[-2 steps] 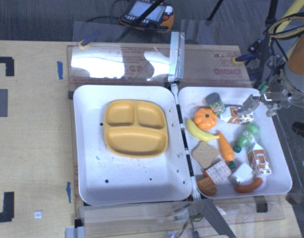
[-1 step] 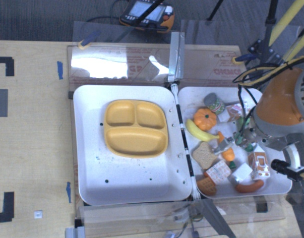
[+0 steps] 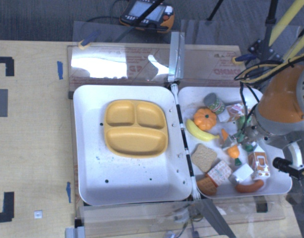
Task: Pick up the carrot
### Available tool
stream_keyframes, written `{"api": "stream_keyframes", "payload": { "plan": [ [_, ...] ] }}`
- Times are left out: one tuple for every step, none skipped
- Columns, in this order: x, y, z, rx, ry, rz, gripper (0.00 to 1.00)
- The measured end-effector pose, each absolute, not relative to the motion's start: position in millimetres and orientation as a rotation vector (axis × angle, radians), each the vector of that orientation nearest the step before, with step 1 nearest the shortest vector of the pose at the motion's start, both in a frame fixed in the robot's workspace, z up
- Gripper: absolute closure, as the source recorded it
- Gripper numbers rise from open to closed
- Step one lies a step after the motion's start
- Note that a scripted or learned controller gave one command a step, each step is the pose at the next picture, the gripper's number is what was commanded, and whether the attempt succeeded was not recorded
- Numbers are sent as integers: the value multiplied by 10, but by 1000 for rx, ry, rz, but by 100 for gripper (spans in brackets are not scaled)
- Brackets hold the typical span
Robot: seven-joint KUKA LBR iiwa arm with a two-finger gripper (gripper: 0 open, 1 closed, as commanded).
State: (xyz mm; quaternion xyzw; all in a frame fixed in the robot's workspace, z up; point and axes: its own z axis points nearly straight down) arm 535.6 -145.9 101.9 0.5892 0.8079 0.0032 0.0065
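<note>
Looking down on both bins: left bin (image 3: 87, 148) has a yellow divided plate (image 3: 136, 128) near its middle. Right bin (image 3: 280, 185) is cluttered with toy food.

Arm (image 3: 283, 100) comes in from the right, orange band above the wrist, and hangs over the right bin's middle-right. Gripper (image 3: 243, 135) sits low among the items; too small and too dark to tell how its tips stand or whether anything is between them.

Carrot (image 3: 233, 151) looks like the small orange piece with a green top, just below-left of the gripper, lying on the bin floor; can't tell if they touch.

Around it: pumpkin (image 3: 205, 118) and banana (image 3: 200, 131) to the upper left, can (image 3: 214, 103) near the top, bread slice (image 3: 204, 156) to the left, sausage (image 3: 249, 186) near the front rim, small carton (image 3: 260, 164) to the right.
</note>
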Motion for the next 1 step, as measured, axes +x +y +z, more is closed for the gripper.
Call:
{"api": "stream_keyframes", "payload": {
  "plan": [
    [5291,-779,2111,1949,2463,0,100]
  ]
}}
